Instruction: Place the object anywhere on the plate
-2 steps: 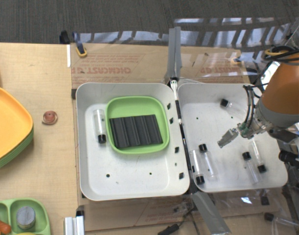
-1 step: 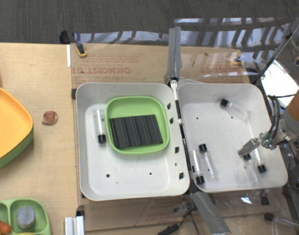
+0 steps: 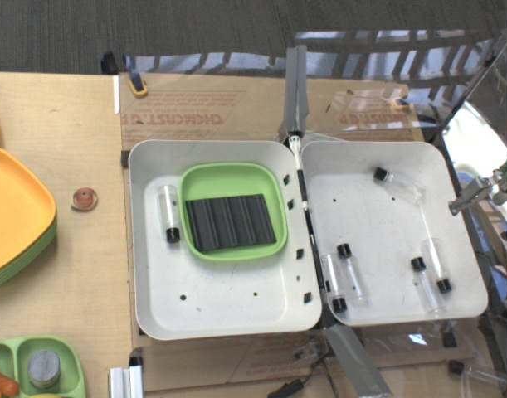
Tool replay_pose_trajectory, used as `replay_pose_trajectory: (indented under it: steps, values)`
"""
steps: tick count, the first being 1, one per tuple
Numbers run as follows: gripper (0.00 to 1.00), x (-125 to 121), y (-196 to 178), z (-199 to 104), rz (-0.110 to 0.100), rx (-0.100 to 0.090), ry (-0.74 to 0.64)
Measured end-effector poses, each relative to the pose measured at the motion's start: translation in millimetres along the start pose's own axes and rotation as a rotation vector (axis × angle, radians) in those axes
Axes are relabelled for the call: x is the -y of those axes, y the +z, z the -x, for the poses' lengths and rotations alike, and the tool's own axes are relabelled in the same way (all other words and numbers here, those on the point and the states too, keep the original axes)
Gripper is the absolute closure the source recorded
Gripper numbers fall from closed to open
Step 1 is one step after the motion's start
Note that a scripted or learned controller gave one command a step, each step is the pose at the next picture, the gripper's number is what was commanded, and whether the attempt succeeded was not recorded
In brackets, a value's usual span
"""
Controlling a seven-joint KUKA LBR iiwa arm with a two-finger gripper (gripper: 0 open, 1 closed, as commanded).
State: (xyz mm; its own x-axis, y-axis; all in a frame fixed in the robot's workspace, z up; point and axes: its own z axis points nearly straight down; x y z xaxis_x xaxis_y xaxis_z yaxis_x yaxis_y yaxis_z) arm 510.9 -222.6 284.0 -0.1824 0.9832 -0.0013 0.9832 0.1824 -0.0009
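**Where the Little Tubes Lie**

Where the bench holds two white bins side by side, the left bin (image 3: 153,305) has a green plate (image 3: 232,175) in it. A dark ribbed pad (image 3: 230,221) lies flat on the plate and covers most of its middle. Just beside the plate, on its left, lies one clear tube (image 3: 168,208) with a black cap. It is on the bin floor, not on the plate, and its cap points toward the near side.

The right bin (image 3: 377,222) has five more clear tubes with black caps. One far tube (image 3: 396,184) lies near the back, well apart from the rest. Two tubes lie close together by the bin's left wall, one middle tube (image 3: 351,274) and one wall tube (image 3: 335,287). Two more tubes lie near the front right corner, a corner tube (image 3: 425,286) and an edge tube (image 3: 436,265), almost touching.

A grey metal piece (image 3: 475,195) pokes in over the right rim of the right bin. It may be the gripper, but it is small and cut off at the edge. I cannot tell if it is wide or narrow. It is not touching any tube.

On the wooden bench to the left sit orange plates (image 3: 17,214), a small red knob (image 3: 85,198) and a green food tray (image 3: 21,356).
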Motion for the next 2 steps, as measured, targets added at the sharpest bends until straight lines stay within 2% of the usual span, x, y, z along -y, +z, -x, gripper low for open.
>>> replay_pose_trajectory:
  steps: [1, 2]
  values:
    - [0.0, -27.2, -69.2, 4.7, 0.0, 0.0, 0.106]
    - [0.0, -91.9, -96.7, 16.7, -0.001, 0.001, 0.218]
